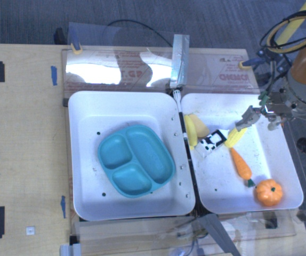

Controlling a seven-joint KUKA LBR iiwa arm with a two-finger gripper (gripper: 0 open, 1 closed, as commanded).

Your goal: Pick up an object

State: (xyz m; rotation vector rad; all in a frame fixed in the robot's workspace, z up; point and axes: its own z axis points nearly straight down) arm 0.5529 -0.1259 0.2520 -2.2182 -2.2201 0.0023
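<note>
In the right bin [286, 159] lie a yellow banana-like piece [194, 128], a small black-and-white toy [212, 141], a yellow corn cob [234, 137], an orange carrot [241, 166] and a round orange fruit [269, 192]. My gripper [257, 123] hangs over the bin's upper right part, just right of and above the corn cob. It is open, and I see nothing between its fingers. One grey finger [245, 120] reaches down-left toward the corn's upper end.
The left bin [83, 143] holds a blue divided plate [136, 160]. A raised divider [185, 143] separates the two bins. Yellow and black cables [289, 31] loop above the arm at the upper right. A clear panel [142, 68] stands behind the bins.
</note>
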